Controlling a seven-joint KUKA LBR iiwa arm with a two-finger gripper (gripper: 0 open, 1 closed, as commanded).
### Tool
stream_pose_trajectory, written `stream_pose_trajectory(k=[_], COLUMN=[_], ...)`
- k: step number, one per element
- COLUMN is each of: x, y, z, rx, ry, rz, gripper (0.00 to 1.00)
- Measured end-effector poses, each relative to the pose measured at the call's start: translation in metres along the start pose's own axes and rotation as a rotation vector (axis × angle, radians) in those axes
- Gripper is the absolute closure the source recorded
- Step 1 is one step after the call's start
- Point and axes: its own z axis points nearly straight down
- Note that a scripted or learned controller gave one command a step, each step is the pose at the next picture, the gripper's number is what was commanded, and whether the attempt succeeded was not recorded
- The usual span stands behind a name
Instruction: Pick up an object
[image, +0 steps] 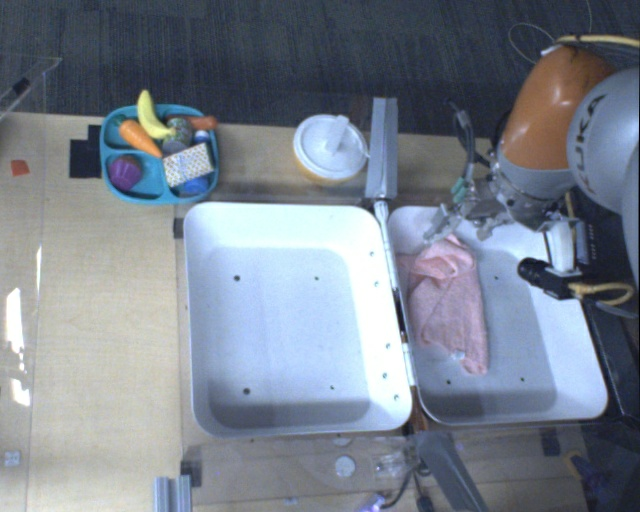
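Nearest the camera, along the bench's near edge, small metal fittings (345, 466) sit just below the seam between the two bins. Task object: a pink cloth (450, 302), crumpled, lying in the right bin (560, 395); it occupies the bin's left half, running from near the far edge toward the middle, its long side close to the left wall. The upper end of the cloth is bunched and appears lifted toward the gripper (462, 222), which sits at the far edge of the right bin directly over that end. The fingertips meet the top fold of the cloth; whether fabric is actually pinched between them cannot be told from this view. The grey arm with its orange band (548, 110) enters from the right, over the bin's far right corner. The left bin (205, 300) adjoins the right bin, their walls touching along a metal divider (381, 150). On the bench beyond the left bin's far edge: a white lidded container (329, 147) near the divider, and toward the far left corner a blue compartment tray (150, 190) holding toy food, including a banana (152, 117) and a carrot (138, 136).
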Motion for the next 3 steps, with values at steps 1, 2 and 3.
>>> stream_pose_trajectory(k=[1, 2, 3], x=[-0.015, -0.022, -0.025], y=[-0.005, 0.024, 0.027], z=[0.086, 0.095, 0.082], rx=[-0.004, 0.017, 0.003], ry=[-0.002, 0.006, -0.007], rz=[-0.150, -0.197, -0.198], gripper=[0.00, 0.00, 1.00])
